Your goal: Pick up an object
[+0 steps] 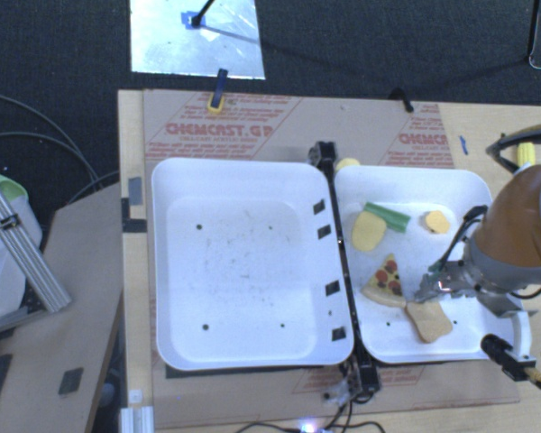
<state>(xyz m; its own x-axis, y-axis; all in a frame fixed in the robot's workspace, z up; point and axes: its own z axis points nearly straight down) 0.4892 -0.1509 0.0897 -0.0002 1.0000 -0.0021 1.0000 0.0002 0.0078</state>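
On the left, the left bin (239,264) sits on the brown board (243,129), its white floor scuffed and dotted with a few small dark holes. A row of black clips (329,260) runs down the seam where it meets the right bin (469,188). Just past the seam, at the top rim, a small yellow piece (347,163) peeks out between the two bins.

Now into the right bin. A yellow slab (369,232) lies near the seam, with a green stick (387,216) touching its upper edge. Below them, the pizza slice (386,280) rests flat, red dots on top. Next to its lower right corner lies the toast (429,321), tilted, close to the near wall. Up by the far wall, an orange round (437,222) sits apart from the rest.

And here I am: my gripper (433,286) is down low in the right bin, just above the toast and beside the pizza slice. Whether it is apart or together, I cannot tell; it is too dark and blurred. My arm (523,233), orange band and all, comes in from the right.
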